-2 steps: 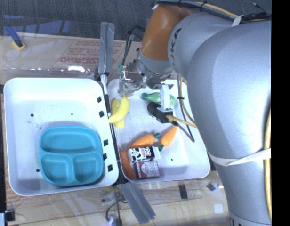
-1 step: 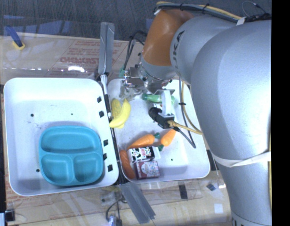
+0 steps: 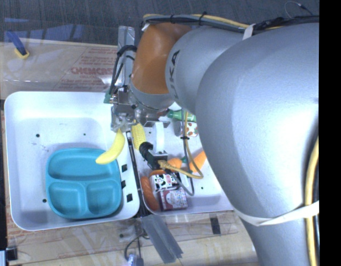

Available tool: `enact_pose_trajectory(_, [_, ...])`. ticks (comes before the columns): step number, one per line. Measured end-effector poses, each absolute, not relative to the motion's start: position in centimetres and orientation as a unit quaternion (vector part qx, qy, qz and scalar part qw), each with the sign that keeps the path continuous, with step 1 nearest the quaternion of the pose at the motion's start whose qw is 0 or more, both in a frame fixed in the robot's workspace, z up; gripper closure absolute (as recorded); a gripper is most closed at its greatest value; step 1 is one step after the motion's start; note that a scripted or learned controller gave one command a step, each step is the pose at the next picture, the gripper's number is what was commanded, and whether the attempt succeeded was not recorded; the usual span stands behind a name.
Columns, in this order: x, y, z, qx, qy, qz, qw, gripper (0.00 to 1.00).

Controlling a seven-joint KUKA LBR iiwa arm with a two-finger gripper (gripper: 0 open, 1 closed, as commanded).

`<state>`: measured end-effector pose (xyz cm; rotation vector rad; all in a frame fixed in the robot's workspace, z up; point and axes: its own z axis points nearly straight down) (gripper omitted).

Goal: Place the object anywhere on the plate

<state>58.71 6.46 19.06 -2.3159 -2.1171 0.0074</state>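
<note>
Far left on the counter (image 3: 76,65), a small blue-and-yellow item (image 3: 18,46) lies above the left bin (image 3: 48,121), well apart from everything else. Left bin: white, shallow, holding a blue divided plate (image 3: 76,170) in its lower half; the plate has three compartments, one long one on top and two smaller ones below. Banana (image 3: 112,150): hangs at a slant over the plate's upper right corner, with the lower tip over the rim of the long compartment and the upper end running up into the end effector (image 3: 122,127). End effector: just above the plate's right edge, close to the wall shared by the two bins, its fingers clamped on the banana's upper end. Whether the banana's tip touches the plate cannot be told. Just right of the banana, a corn cob (image 3: 138,136) lies near the left wall of the right bin (image 3: 206,184). Lower in that bin sit an orange round piece (image 3: 145,195) and, touching it, a dark carton with a cow print (image 3: 170,195); a carrot-like orange piece (image 3: 197,159) lies to the upper right of these. The grey arm (image 3: 259,121) covers the rest of the right bin, with the orange band (image 3: 154,54) above the wrist.
</note>
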Motion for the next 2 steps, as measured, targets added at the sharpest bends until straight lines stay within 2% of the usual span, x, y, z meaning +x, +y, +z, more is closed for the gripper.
enact_pose_trajectory(1, [58.7, 6.4, 19.1, -0.738, -0.674, 0.0024, 0.002, 0.0])
enact_pose_trajectory(2, [57.5, 2.8, 19.0, -0.76, -0.65, 0.0036, 0.003, 0.0])
